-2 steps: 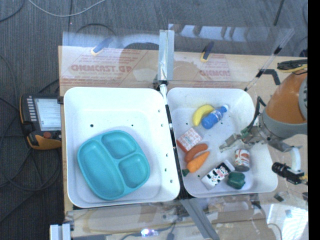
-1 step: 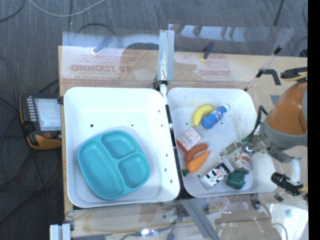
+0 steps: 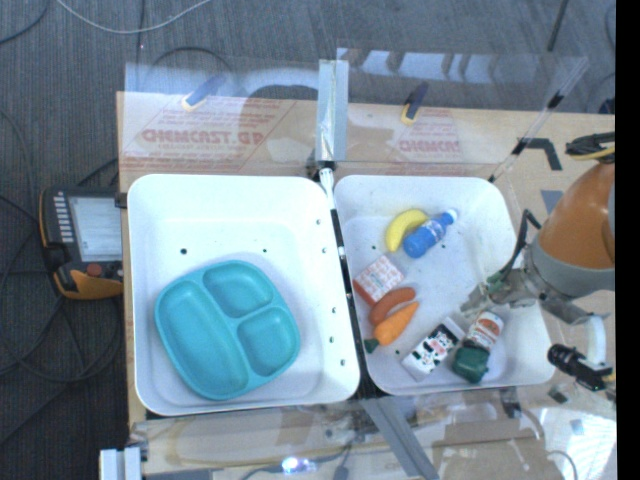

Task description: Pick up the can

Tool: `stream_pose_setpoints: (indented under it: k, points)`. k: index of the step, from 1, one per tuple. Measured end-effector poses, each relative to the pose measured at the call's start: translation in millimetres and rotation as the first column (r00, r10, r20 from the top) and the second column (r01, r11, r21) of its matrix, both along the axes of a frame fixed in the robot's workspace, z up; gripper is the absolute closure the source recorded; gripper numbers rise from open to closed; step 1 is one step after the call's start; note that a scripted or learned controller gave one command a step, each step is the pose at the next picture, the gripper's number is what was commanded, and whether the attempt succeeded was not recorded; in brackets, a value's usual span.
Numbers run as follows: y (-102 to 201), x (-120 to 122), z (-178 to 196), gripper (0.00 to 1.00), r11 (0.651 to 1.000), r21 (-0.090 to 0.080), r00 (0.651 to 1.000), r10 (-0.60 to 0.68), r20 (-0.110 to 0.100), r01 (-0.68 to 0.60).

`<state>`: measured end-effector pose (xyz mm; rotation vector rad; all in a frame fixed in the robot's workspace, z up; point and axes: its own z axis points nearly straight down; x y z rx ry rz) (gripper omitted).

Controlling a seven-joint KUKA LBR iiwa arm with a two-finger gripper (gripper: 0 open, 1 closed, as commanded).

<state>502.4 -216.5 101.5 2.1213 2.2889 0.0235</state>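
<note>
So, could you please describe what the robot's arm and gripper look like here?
The arm is a rounded grey body with a broad orange band on top. The gripper at its end is a small greyish metal piece, too blurred for finer detail. A black fitting sits below the arm.

Wooden bench, two white bins

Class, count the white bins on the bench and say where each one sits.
2. The left bin holds a teal divided tray. The right bin sits directly beside it, sharing the middle edge, and holds the small items, with the arm over its right side.
</note>
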Motion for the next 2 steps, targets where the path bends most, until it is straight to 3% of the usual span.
stream_pose_setpoints:
  k: [1, 2]
  points:
    - [2.2, 0.2, -0.2, 0.00, 1.000, 0.004, 1.000, 0.003, -0.003, -0.003]
    - [2.4, -6.6, -6.5, 0.00, 1.000, 0.006, 1.000, 0.008, -0.001, -0.008]
